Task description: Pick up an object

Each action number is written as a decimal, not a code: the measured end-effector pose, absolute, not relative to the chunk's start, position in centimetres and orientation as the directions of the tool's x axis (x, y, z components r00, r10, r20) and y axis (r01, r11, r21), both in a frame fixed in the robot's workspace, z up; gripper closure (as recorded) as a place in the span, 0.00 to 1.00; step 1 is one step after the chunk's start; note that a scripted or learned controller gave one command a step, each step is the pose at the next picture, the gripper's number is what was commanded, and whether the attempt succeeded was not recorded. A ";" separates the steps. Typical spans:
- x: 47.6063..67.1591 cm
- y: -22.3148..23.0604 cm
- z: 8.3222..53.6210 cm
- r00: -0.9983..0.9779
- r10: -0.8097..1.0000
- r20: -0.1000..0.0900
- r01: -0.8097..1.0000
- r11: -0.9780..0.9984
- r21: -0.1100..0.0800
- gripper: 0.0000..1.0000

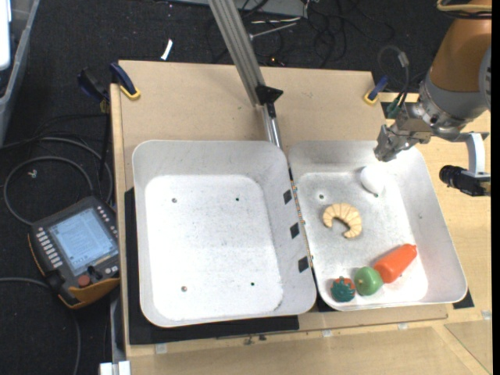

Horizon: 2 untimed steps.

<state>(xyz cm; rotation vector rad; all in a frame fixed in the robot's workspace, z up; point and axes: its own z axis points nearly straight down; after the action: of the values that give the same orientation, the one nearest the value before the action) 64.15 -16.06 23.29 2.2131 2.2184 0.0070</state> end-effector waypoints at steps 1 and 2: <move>64.3 -16.1 27.6 -0.002 1.000 -0.002 1.000 0.002 0.007 1.00; 63.3 -10.0 26.4 -0.008 1.000 0.002 1.000 0.008 -0.001 1.00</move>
<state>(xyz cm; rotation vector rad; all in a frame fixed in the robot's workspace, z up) 63.27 -10.04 26.35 2.2144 2.2316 0.0004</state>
